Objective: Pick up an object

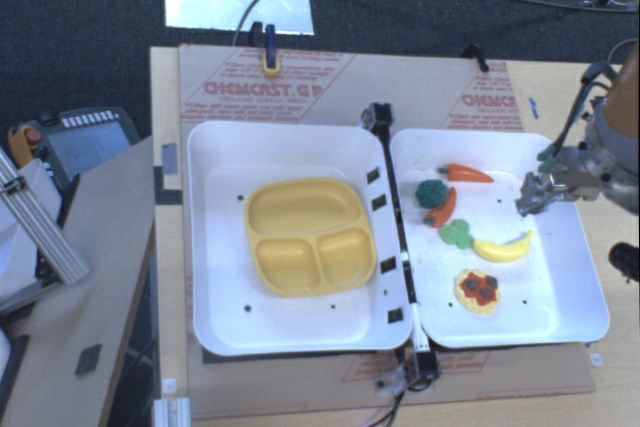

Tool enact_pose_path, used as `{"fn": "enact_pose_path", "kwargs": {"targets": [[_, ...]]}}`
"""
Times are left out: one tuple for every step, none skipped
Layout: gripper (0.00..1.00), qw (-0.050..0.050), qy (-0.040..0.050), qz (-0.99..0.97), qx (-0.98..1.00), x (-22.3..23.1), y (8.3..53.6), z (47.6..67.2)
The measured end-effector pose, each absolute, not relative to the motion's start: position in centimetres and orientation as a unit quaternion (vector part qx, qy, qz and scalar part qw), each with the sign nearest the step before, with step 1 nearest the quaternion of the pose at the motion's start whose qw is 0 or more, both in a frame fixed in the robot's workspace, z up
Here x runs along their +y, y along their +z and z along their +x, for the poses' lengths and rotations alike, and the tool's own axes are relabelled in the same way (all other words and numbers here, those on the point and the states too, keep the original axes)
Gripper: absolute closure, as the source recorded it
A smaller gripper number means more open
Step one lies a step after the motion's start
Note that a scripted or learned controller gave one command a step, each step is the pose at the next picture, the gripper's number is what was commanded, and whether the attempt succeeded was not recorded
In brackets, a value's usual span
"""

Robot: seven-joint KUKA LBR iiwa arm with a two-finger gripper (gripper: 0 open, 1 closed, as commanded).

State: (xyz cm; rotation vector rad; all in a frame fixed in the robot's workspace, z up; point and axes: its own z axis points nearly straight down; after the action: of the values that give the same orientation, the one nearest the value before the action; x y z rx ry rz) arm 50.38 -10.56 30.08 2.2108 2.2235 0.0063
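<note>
I see the left bin (215, 215) carrying a yellow tray (305, 235); the right bin (570, 305), centre-right of frame, holds the toy food. The gripper (530, 198) hovers at that bin's upper right. Nothing is picked: the banana (502, 249) and carrot (466, 174) lie loose, and nothing sits between the fingers, whose spread I cannot tell.

Gripper (533, 195) over right bin (570, 315), nr banana (502, 249)

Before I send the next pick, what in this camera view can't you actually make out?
- Tool: small and dark over the right bin; finger state unreadable, and nothing can be confirmed between the fingers.
- Arm: cut off by the right edge of the camera view.
- Second carrot: partly covered by the broccoli.
- Pizza slice: toppings too small to identify.
</note>
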Motion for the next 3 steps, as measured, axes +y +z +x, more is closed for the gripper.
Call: {"fn": "enact_pose_path", "kwargs": {"targets": [[1.0, 0.0, 0.0008, 0.704, 0.71, -6.8, 27.8, 52.8], [1.0, 0.001, 0.0013, 0.704, 0.71, -2.8, 27.2, 54.8], [1.0, 0.001, 0.0016, 0.704, 0.711, 1.7, 26.8, 57.0]]}}
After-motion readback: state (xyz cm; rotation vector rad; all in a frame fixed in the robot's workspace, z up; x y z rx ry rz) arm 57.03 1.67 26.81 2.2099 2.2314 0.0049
